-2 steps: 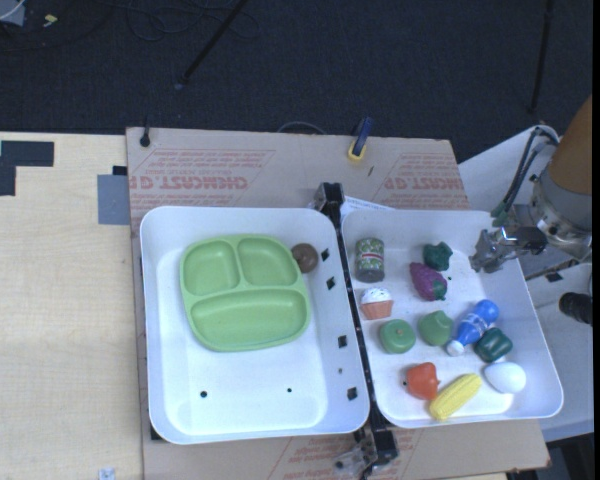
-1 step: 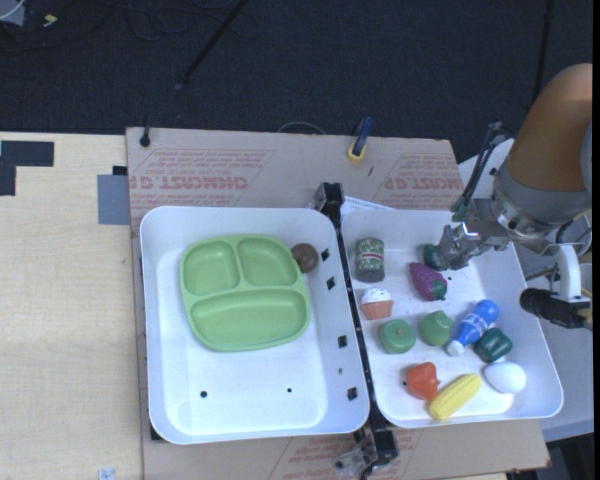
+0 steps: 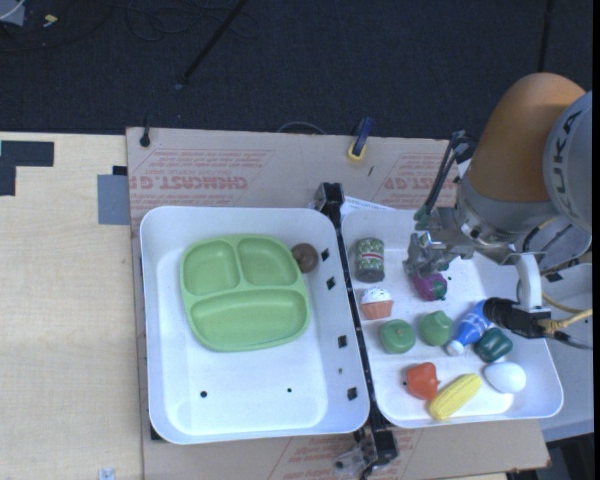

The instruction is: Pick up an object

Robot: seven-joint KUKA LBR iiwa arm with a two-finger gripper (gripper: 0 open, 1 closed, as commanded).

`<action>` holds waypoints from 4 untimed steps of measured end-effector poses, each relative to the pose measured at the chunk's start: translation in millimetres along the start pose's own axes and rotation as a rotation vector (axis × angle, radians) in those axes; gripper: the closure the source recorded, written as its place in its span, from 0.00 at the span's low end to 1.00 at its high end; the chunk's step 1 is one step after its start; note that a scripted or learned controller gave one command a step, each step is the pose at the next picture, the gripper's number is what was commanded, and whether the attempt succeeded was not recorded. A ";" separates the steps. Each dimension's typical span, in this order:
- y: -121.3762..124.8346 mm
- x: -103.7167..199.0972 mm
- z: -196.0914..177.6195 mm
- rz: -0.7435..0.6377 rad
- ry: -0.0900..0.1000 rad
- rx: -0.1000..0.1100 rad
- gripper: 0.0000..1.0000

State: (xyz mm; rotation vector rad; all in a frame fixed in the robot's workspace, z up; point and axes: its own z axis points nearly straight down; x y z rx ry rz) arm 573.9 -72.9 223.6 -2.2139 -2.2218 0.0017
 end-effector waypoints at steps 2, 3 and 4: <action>-10.6 125.6 4.2 -0.002 0.000 0.000 1.00; -13.9 162.0 4.4 0.000 -0.001 -0.001 1.00; 1.5 154.1 0.7 0.004 -0.003 -0.002 1.00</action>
